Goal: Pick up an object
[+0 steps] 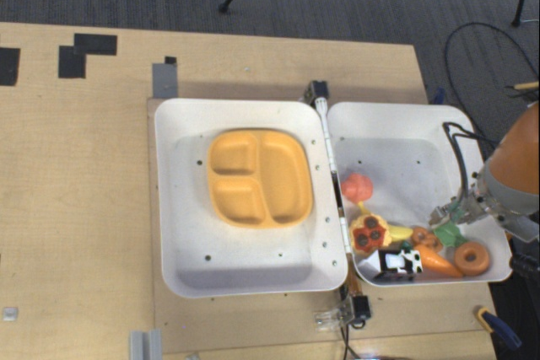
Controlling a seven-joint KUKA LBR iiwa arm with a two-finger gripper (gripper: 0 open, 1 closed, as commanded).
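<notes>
The gripper point(453, 213) is seen low in the right bin point(396, 139), just above the green toy point(447, 233); its jaw state cannot be told.

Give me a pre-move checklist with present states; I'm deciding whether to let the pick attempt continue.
1. Gripper over the right bin: ok, it is at the bin's right side near the toys.
2. Object between the fingers: cannot tell.
3. Targets within reach: ok, the green piece, carrot and doughnut lie just below it.
4. Toys packed tight: not ok, they crowd the bin's near corner.
5. Yellow tray out of the way: ok, in the left bin.
</notes>
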